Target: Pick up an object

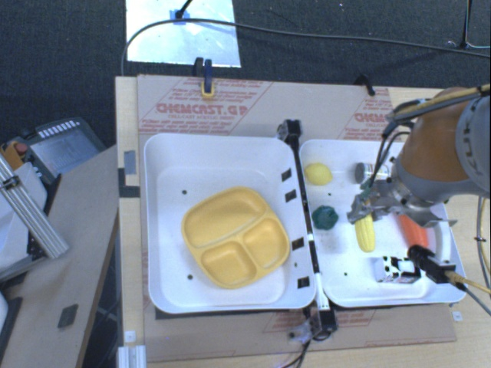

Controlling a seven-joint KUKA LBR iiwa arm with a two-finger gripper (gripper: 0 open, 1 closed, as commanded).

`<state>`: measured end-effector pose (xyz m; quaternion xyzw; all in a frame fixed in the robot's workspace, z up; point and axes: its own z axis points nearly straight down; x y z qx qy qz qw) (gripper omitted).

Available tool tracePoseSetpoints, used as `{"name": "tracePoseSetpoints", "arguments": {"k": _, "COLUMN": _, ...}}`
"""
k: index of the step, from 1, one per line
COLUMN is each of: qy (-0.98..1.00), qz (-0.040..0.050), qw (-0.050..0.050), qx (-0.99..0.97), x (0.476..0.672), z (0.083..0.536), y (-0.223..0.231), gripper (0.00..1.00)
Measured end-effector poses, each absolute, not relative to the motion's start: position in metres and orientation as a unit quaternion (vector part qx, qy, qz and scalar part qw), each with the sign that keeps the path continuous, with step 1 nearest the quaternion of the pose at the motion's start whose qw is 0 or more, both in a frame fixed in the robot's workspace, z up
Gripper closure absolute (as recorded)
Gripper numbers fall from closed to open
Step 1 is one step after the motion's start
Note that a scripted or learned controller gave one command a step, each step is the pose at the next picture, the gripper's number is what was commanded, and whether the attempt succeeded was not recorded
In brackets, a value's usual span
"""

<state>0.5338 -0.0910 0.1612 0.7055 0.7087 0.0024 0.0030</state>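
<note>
Here I see a yellow corn cob (366, 233) lying in the right bin (337, 286), right of the frame's centre, with the gripper (365, 205) directly over its upper end; I cannot tell how far the gripper is open or whether it has hold of anything. Just left of the cob sits a dark green lump (325, 217), above that a lemon (318, 174). An orange carrot (412, 231) and a black-and-white block (397, 269) lie toward lower right. The left bin (165, 205) holds a yellow divided plate (234, 237).
</note>
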Motion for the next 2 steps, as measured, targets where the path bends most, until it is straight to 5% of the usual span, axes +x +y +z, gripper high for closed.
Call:
{"name": "tracePoseSetpoints", "arguments": {"k": 1, "qy": 0.709, "qz": 0.0022, "qw": 0.003, "qx": 0.705, "x": 0.5453, "z": 0.2185, "y": -0.0903, "gripper": 1.0}}
{"name": "tracePoseSetpoints", "arguments": {"k": 2, "qy": 0.709, "qz": 0.001, "qw": 0.001, "qx": 0.705, "x": 0.5463, "z": 0.2269, "y": -0.0905, "gripper": 1.0}}
